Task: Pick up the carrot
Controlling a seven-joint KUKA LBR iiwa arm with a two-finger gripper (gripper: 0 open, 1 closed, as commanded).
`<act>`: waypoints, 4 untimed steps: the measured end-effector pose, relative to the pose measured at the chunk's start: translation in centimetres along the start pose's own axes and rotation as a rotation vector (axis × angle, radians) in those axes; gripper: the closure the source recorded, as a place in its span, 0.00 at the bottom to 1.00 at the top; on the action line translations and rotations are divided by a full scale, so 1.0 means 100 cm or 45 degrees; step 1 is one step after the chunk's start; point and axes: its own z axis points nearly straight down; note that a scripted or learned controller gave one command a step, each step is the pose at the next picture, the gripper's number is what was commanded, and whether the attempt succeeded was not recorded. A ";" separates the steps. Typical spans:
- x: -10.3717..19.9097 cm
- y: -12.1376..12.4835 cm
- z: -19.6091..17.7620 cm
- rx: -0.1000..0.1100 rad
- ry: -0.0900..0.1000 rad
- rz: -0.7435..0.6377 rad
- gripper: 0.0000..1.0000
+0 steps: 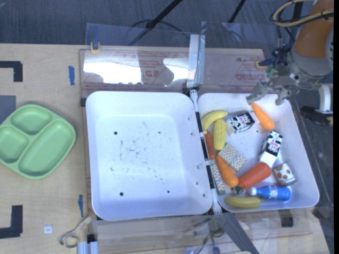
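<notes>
Two grey fingers of the claw [269, 93] stand wide apart at the upper right of the frame, holding nothing. Just below them lies a carrot [263, 116], tilted, near the top of the right bin [303, 157]. I think the claw may close too high and miss it, or knock the slanted carrot so it rolls away. Close to the carrot's left is a black and white cow carton [240, 121], which could get bumped. A second carrot [226, 172] lies lower, by a waffle [232, 155], corn [219, 134] and a banana [212, 118]. The left bin [106, 115] sits in the middle, and a green plate [36, 140] is far left.
</notes>
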 end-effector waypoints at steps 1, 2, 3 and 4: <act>-0.034 0.010 0.077 -0.025 -0.006 -0.235 0.00; -0.036 0.013 0.084 -0.019 0.005 -0.261 0.00; -0.037 0.018 0.071 -0.044 -0.012 -0.265 1.00; 0.009 0.006 -0.002 -0.004 -0.002 -0.199 1.00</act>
